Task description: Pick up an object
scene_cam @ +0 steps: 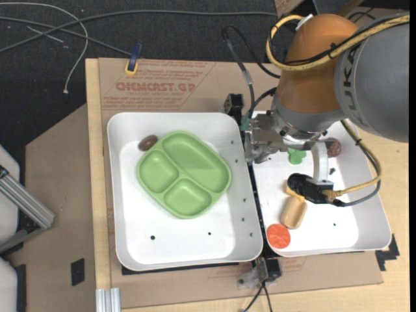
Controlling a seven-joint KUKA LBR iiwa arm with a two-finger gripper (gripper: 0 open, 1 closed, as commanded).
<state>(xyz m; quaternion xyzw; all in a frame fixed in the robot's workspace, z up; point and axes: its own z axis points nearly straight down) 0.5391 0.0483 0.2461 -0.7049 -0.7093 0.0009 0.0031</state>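
Green piece point(297, 155) lies in the right bin point(364, 239), partly under the arm point(325, 64). End effector point(261, 145) hangs by the bin's left wall; open or closed, I cannot tell. A grasp here could miss or snag the wall.

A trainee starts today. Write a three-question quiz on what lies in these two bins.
1. True or false: the green three-compartment plastic plate lies in the view's left shallow white bin.
2. In the right white bin, which lies lowest in view? A) tan cylinder B) orange-red round disc C) small green piece
3. Fill in: the small brown oval lies ___ the plate (on/beside).
Key: 1 true; 2 B; 3 beside.
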